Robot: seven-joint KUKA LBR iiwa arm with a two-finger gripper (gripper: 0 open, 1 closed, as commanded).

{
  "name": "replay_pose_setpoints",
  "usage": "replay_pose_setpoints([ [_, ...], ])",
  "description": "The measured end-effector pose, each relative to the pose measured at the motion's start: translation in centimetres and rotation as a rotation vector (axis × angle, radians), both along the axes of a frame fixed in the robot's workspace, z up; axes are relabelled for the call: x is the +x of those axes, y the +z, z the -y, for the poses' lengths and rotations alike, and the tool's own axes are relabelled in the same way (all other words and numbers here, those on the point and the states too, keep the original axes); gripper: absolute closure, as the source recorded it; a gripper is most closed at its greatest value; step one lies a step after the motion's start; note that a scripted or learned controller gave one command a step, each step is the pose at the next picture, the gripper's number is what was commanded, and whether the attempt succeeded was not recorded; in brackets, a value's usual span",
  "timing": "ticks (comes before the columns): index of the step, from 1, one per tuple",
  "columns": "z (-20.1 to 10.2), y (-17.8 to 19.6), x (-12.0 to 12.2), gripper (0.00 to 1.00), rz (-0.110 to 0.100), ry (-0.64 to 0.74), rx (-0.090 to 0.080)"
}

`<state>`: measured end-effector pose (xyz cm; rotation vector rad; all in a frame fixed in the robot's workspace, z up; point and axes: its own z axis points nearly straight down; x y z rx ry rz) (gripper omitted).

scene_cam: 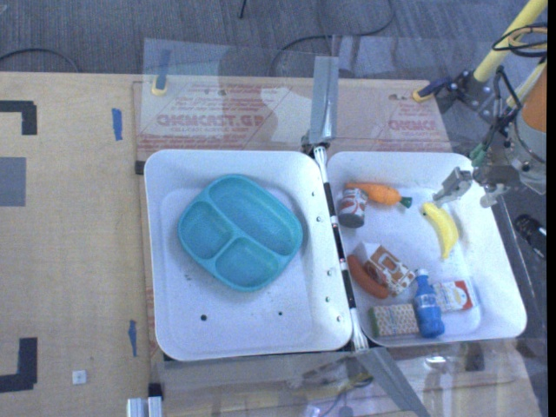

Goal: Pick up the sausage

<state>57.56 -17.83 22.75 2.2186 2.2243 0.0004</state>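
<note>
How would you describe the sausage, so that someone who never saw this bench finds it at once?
Look in the right bin, the one full of small items. Near its left wall, below the can, lies the sausage, partly under a small box. It is the only reddish-brown, long, rounded item; the carrot is brighter orange and lies higher.

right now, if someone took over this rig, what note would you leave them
Claw: open, holding nothing, at the upper right edge of the right bin, just above the banana.
Sausage: lying in the lower left of the right bin, partly under a small snack packet, near the blue bottle.
Done: nothing yet; sausage untouched.
Left: move the claw across to the sausage, grasp it, lift it.
</note>
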Motion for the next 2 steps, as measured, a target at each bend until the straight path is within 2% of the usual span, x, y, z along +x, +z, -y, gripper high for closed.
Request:
replay_pose_setpoints([
  [1, -3.0, -13.9, -2.3, 0.00, 0.007, 0.397, -0.002],
  [2, -2.0, -14.1, 7.7, 0.00, 0.004, 0.134, -0.002],
])
